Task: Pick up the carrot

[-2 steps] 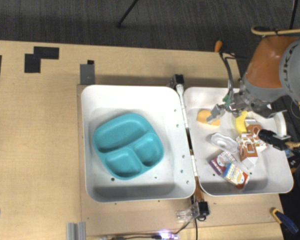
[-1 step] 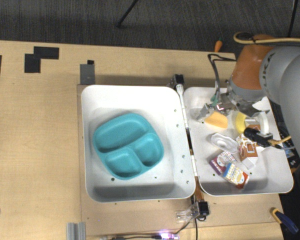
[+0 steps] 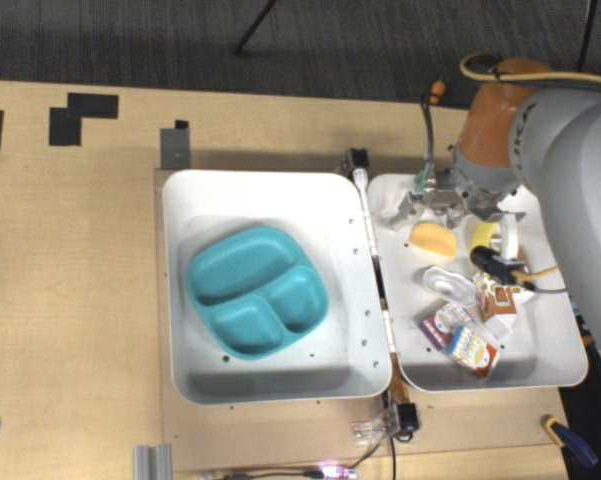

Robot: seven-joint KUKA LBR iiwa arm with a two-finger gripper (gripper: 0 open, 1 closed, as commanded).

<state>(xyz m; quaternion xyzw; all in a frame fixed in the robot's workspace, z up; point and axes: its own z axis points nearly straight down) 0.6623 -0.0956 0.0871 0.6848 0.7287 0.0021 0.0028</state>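
In the camera view, the gripper (image 3: 437, 201) is seen over the right bin (image 3: 540, 373), just beside a yellow-orange piece taken as the carrot (image 3: 432, 239). Whether the gripper is apart or together cannot be told. Approach is judged in hand; a centred descent is required next.

My arm (image 3: 570, 168) runs off the right side of the frame. It covers the far right corner of the right bin (image 3: 540, 373), so whatever lies under it is hidden from me. A yellow piece (image 3: 483, 235) is half hidden behind the wrist hardware. The pincer (image 3: 442, 200) reads as a grey muddle. A small orange speck (image 3: 523, 286) is too small for me to identify, and the print on the colourful packet (image 3: 467, 345) is too fine. The bottom edge clips a grey bracket (image 3: 152, 460) on the counter (image 3: 70, 298).
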